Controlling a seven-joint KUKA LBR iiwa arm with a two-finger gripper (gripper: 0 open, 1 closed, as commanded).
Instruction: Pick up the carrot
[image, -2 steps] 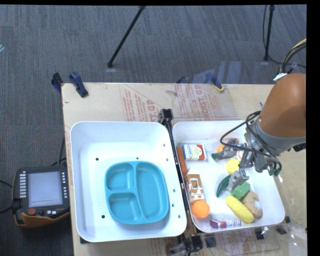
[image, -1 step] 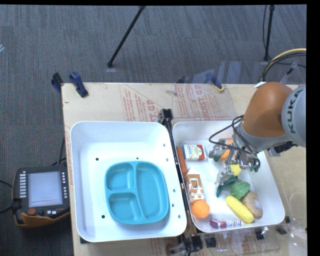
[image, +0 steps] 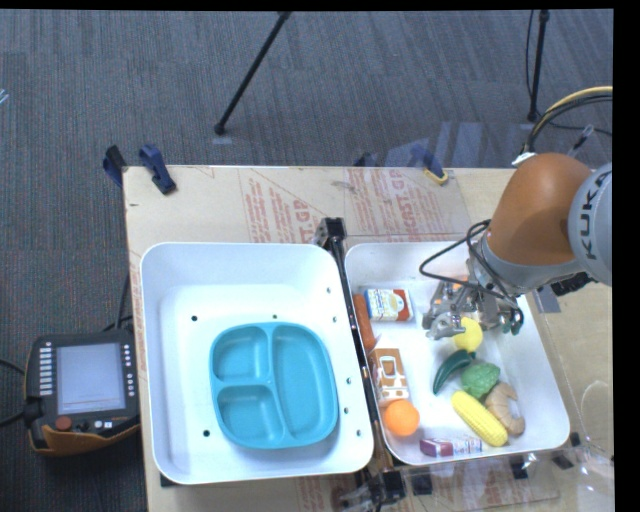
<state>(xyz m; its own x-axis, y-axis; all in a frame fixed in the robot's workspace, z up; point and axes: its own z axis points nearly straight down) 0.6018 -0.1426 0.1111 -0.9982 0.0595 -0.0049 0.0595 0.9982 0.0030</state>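
Observation:
The carrot (image: 363, 322) is a slim orange piece lying along the left wall of the right bin (image: 545, 350), beside a small orange-labelled box (image: 388, 303). My gripper (image: 453, 315) hangs low over the middle of that bin, well to the right of the carrot and apart from it. A yellow lemon-like fruit (image: 467, 335) lies directly under and just right of the gripper. From this angle I cannot make out whether the gripper touches the fruit.
The right bin also holds a second box (image: 390, 372), an orange (image: 401, 418), a green chili (image: 450, 370), a green vegetable (image: 481, 380), corn (image: 478, 417) and a small packet (image: 448, 447). The left bin (image: 170, 300) holds a blue divided plate (image: 272, 385).

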